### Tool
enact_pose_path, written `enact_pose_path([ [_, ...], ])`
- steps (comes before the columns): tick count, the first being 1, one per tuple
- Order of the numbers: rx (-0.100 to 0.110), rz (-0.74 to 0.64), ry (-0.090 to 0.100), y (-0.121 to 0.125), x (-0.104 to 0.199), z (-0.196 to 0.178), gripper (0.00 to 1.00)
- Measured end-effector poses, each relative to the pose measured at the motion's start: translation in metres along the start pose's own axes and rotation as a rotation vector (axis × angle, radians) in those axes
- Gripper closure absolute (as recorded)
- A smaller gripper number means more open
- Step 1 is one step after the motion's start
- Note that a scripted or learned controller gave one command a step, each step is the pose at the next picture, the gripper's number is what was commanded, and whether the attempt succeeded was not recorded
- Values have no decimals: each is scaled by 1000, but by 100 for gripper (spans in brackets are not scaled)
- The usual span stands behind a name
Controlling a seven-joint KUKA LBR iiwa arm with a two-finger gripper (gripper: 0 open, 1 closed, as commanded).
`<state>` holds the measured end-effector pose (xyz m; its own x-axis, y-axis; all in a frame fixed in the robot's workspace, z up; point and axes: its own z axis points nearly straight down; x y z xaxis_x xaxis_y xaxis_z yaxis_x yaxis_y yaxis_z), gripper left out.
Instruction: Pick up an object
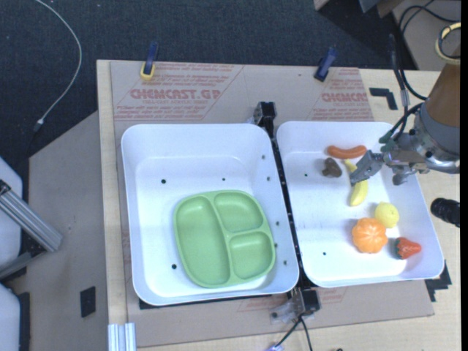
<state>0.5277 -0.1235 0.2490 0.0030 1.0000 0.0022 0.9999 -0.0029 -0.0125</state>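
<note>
Gripper just above banana; can't tell how wide it's set. Banana likely light, smooth, curved plastic; grip across the middle.

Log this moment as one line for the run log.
pincer: over right bin, at banana | holding: nothing seen | left bin: green tray

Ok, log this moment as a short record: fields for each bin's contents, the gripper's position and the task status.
left bin: green divided plate
right bin: sausage, brown lump, banana, lemon, orange, strawberry
gripper: low over the right bin's far end, just above the banana and beside the sausage
held item: nothing visibly gripped
task status: pick not yet made
</note>
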Motion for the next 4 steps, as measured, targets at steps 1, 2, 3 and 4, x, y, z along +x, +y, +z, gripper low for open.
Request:
enact_pose_path([
  [1,-12,-3,-2,2,0,-6,0],
  [2,-5,-2,0,-8,0,46,0],
  [3,-8,-3,-1,-5,6,104,0],
  [4,-6,-2,0,-5,7,158,0],
])
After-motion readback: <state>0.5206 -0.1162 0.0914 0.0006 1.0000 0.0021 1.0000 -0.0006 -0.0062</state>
